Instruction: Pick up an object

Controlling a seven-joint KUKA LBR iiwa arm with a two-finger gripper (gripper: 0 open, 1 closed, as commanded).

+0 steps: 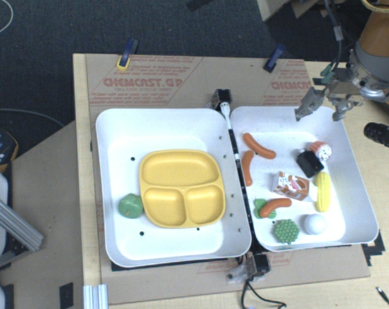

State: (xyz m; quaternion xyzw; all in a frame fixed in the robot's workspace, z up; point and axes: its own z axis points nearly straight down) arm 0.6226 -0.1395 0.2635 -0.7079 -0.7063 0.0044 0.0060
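Toy food items are seen scattered across the right bin, one of two shallow white bins set side by side on the bench. Two sausages lie near the bin's left side: one sausage is angled across the upper part, and a second sausage is stood lengthwise just below it, close to the wall shared with the left bin. A black block is found toward the right, touching a small red-and-white piece at its upper corner. A corn cob is laid lengthwise just below the block, and a red-and-white wrapped snack is placed beside it. Nearer the front edge, a carrot with a green top, a green bumpy ball and a white ball are gathered close together.

The gripper is held above the bin's far right corner, its two fingers spread apart, with nothing between them. It is kept well apart from every item.

In the left bin, a yellow divided plate is set in the middle, and a green ball is seen touching its left edge.
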